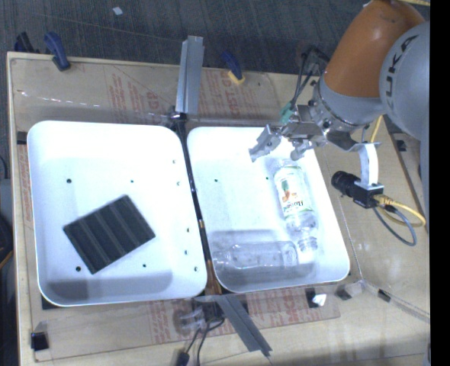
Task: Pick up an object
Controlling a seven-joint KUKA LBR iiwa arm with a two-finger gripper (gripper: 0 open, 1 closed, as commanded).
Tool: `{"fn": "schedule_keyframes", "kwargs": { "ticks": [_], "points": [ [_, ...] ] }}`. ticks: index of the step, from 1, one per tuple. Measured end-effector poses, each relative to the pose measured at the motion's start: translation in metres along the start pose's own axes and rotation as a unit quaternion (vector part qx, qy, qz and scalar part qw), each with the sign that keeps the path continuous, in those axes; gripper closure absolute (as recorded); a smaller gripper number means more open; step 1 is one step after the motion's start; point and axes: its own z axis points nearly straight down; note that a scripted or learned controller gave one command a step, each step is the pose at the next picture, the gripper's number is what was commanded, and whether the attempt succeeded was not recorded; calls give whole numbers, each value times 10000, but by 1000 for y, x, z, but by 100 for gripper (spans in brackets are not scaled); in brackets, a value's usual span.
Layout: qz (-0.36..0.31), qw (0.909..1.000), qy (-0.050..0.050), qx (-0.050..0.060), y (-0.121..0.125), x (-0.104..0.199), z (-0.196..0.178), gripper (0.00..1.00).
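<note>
The grey two-finger gripper hangs spread and empty just above the small clear plastic bottle with an orange-and-white label, likely light, slippery and best pinched across its labelled middle.

Arm housing: partial letters "UK" (KUKA logo); bottle label print illegible.

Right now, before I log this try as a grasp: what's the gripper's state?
Gripper: open, holding nothing; it hangs above the right bin, just beyond the top end of the labelled bottle.
</note>
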Motion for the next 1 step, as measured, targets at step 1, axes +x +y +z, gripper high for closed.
{"fn": "schedule_keyframes", "kwargs": {
  "ticks": [1],
  "points": [
    [40, 10000, 0, 4, -65, 8, 81, 0]
  ]
}}
